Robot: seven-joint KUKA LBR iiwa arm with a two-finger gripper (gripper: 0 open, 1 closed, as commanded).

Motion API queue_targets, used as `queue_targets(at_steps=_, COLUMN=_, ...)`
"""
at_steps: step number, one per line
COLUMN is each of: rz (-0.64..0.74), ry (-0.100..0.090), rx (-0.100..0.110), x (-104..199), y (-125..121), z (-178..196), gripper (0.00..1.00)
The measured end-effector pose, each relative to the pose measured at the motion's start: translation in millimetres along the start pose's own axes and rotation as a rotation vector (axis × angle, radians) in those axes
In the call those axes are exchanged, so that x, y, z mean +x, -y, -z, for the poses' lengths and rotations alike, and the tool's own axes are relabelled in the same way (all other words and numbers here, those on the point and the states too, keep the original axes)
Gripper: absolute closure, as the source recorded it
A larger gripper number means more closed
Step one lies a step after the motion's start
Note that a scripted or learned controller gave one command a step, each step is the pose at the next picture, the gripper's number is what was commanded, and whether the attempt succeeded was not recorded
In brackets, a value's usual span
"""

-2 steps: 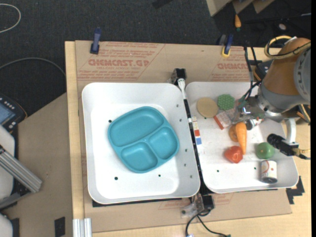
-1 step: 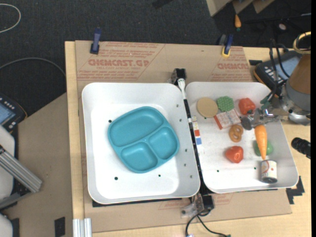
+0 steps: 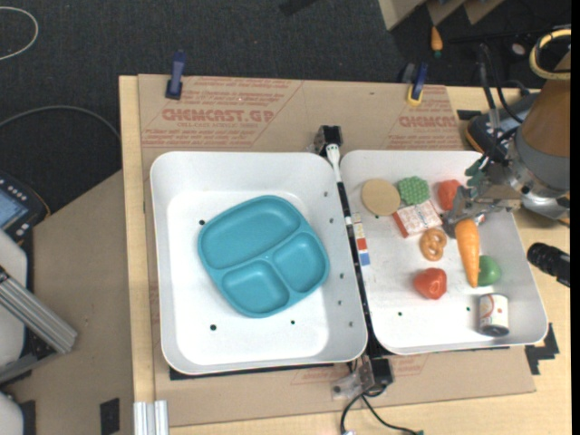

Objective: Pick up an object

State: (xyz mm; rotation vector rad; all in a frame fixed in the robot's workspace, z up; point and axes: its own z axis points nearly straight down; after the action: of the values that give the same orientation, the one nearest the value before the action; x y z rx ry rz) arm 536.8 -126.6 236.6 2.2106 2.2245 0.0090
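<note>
My gripper over right bin | finger state unreadable | partly hiding red toy beside carrot

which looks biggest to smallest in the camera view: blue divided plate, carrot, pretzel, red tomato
1. Blue divided plate, by far the largest.
2. Carrot, long and thin.
3. Red tomato and pretzel look about alike, so no ranking between them.
</note>
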Motion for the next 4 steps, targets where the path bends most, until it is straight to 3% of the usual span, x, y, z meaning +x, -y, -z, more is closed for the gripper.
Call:
queue_targets(at_steps=1, rz=0.005, ry=-0.003, rx=0.0, x=101.0, y=30.7, z=70.3, gripper=1.0)
queue_targets(at_steps=2, rz=0.006, ry=-0.004, rx=0.002, x=193.3, y=55.5, z=117.2, gripper=1.0)
queue_targets(at_steps=3, rz=0.002, ry=-0.003, rx=0.002, x=260.2, y=54.5, z=153.2, gripper=1.0)
queue_targets(at_steps=4, rz=-0.012, ry=0.0, rx=0.0, x=201.0, y=53.9, z=198.7, gripper=1.0)
